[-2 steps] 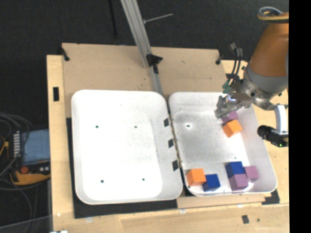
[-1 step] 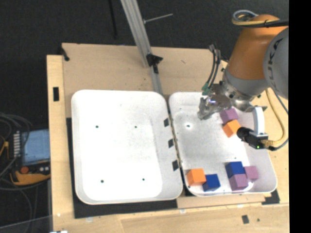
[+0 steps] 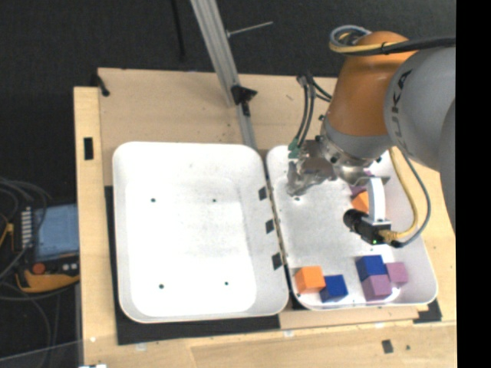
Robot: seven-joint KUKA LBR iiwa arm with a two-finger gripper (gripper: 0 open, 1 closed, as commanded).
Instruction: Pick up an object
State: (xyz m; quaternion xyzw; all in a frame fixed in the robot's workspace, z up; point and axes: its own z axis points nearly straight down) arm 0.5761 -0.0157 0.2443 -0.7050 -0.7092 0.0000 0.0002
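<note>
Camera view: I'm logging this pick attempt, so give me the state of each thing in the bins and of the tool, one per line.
tool: low over the right bin's upper left, no block seen in it
orange block: resting in the right bin, touching a blue block
small blue block: resting by the near rim
larger blue block: resting, against the purple blocks
purple blocks: resting, near right corner
orange piece: partly hidden by the arm
left bin: flat on bench

Even, fairly bright light from overhead falls on the left bin [image 3: 192, 228], whose white floor looks washed out and slightly grainy. Beyond the bin's far rim the dark surroundings swallow detail. Shadows beside the bin are soft and short. The picture is mildly soft throughout, with little edge distortion
</note>
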